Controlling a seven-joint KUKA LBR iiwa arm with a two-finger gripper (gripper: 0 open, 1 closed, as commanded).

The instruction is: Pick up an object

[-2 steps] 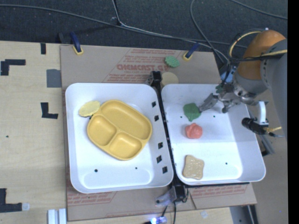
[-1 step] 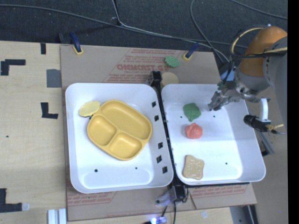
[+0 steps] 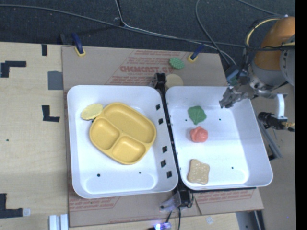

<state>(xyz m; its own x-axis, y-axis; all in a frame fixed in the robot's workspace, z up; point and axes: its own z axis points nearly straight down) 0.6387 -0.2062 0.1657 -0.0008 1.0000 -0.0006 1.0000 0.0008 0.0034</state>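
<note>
The right bin holds three small items: a green leafy piece near its back, a red-orange lump in the middle, and a tan cracker-like piece toward the front. My gripper hangs over the bin's far right corner, right of the green piece and apart from it. Nothing shows between its fingers.
The left bin carries a yellow divided tray and a pale yellow chip at the tray's back left. A green item and a tan disc lie on the cardboard behind the bins. Cables cross the dark floor beyond.
</note>
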